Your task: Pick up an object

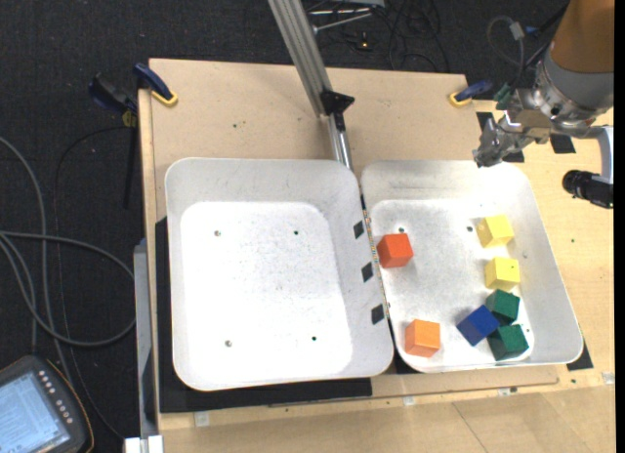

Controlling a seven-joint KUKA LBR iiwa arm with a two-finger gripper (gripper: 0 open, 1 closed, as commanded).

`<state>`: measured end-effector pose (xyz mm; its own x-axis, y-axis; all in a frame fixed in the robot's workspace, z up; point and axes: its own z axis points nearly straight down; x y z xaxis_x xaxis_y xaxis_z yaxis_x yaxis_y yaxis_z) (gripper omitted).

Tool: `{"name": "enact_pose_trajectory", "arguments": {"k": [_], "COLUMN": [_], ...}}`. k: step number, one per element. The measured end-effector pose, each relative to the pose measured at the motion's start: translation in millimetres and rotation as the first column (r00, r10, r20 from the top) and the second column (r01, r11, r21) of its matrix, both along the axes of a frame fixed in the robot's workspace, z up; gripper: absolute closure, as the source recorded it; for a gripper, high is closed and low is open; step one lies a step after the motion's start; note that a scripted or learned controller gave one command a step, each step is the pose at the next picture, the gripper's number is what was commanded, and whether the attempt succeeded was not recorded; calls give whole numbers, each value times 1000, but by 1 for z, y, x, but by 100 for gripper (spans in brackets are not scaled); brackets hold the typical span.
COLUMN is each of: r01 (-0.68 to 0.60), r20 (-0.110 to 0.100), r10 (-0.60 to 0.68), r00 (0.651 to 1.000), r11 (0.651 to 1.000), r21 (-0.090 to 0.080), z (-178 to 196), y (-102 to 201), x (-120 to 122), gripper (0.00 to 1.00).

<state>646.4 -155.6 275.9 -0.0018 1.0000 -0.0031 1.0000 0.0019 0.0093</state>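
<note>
The right bin (439, 192) holds several small blocks. A red-orange cube (395, 250) lies near its left wall, and an orange cube (423, 337) sits at the front. Two yellow cubes (495, 230) (503, 272) lie toward the right side. A blue cube (478, 325) rests between two green cubes (504, 304) (508, 342) at the front right. My gripper (491, 151) hangs over the bin's back right corner, well behind the blocks, with nothing seen in it.
The left bin (195, 187) stands beside the right one. A slanted metal pole (298, 31) crosses the back of the bench. Clamps sit at the bench's back corners (156, 85) (469, 93).
</note>
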Motion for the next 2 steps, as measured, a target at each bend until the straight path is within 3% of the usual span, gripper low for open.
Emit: {"name": "enact_pose_trajectory", "arguments": {"k": [2], "r01": [-6], "r20": [-9], "r10": [6], "r00": [1000], "r11": [1000], "r21": [3], "z": [-7], "y": [99], "x": [8], "gripper": [100]}}
